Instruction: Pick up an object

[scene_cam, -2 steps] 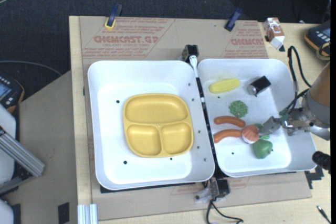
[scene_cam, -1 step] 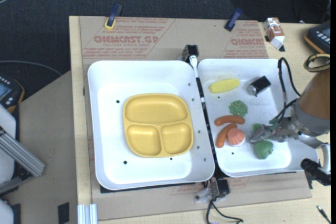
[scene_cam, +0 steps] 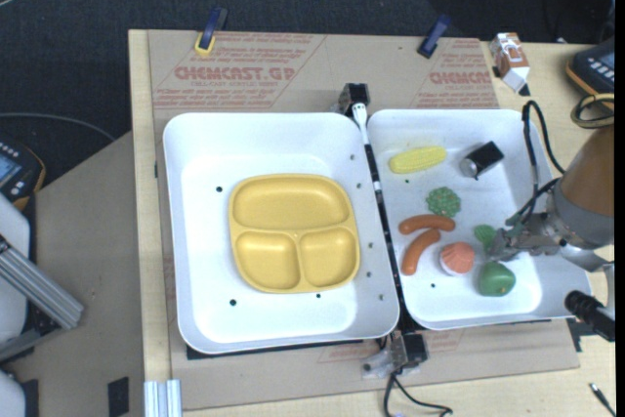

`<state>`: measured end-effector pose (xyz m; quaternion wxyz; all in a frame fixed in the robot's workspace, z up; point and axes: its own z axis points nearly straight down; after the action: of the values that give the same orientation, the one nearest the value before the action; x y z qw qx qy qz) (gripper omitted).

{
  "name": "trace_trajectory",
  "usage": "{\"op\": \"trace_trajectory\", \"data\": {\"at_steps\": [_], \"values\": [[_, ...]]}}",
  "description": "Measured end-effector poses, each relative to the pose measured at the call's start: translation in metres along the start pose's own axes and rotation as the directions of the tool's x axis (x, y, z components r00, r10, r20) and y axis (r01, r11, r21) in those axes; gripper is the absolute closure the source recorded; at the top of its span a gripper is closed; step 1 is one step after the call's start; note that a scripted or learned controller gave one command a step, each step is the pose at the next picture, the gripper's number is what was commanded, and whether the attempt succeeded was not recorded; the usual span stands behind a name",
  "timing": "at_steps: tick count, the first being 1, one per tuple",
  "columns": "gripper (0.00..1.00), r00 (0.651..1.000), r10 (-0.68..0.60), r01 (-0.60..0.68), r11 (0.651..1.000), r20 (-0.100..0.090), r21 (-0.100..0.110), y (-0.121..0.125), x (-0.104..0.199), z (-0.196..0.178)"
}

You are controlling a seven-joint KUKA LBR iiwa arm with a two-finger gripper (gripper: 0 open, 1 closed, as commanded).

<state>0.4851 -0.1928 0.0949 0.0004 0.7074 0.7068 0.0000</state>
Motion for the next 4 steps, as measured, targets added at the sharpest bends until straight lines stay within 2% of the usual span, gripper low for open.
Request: {"op": "trace_trajectory", "data": {"at_steps": [2,3,4], "values": [[1.00,1.000,-0.002,0.003,1.000,0.004,-0.009,0.014,0.004,-0.122],[1.00,1.000,-0.002,0.002,1.000,0.002,-0.003,0.015,0.004,-0.131],[1.00,1.000,-0.007,0.007,1.000,-0.001,-0.003,0.042,0.055,-0.120]]}}
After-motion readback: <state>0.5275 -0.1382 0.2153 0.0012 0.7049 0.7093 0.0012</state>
